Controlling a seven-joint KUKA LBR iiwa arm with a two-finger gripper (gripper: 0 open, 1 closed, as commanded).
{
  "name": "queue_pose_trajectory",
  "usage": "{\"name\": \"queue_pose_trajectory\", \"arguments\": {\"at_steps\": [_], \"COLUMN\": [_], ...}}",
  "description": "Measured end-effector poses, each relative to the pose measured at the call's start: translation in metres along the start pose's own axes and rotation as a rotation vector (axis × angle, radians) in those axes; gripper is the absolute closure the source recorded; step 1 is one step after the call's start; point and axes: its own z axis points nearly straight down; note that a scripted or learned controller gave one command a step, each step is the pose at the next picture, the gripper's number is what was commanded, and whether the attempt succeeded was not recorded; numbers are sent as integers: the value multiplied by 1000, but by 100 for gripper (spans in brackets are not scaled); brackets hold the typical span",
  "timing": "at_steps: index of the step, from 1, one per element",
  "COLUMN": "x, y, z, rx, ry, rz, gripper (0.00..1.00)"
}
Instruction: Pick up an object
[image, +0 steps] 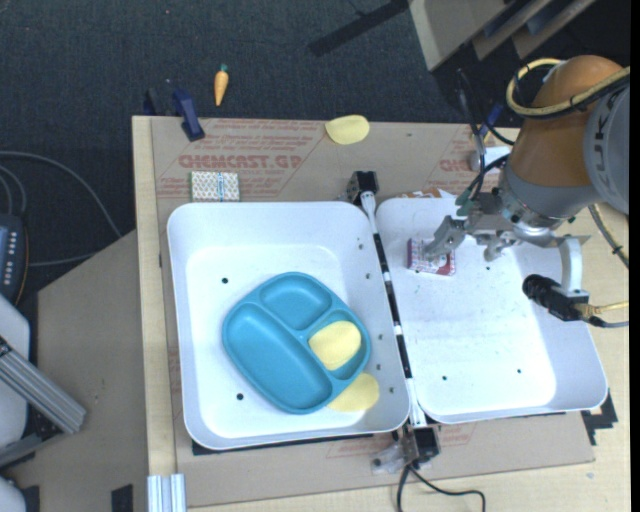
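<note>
A small pink and white packet (433, 260) lies flat in the right bin (500, 350), near its far left corner. My gripper (466, 243) hangs over the far part of that bin, open, its two fingers spread wide. The left fingertip (437, 242) is right at the packet's far edge, and nothing is between the fingers. In the left bin (200, 260) a blue divided plate (275, 345) holds a yellow piece (336, 343) in one compartment. A second yellow piece (357, 394) lies beside the plate's near right edge.
The grey and orange arm (565, 120) comes in from the upper right. A black plug on a cable (553, 296) hangs over the right bin's right side. On the bench behind the bins lie a yellow piece (347, 129), a checkered packet (215, 185) and a blue clip (187, 115).
</note>
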Motion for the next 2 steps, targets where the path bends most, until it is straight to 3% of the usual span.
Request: {"name": "queue_pose_trajectory", "arguments": {"at_steps": [1,2], "x": [-10,-16], "y": [30,40], "z": [100,99], "rx": [1,-2], "ry": [0,-1], "rz": [1,0], "gripper": [0,0]}}
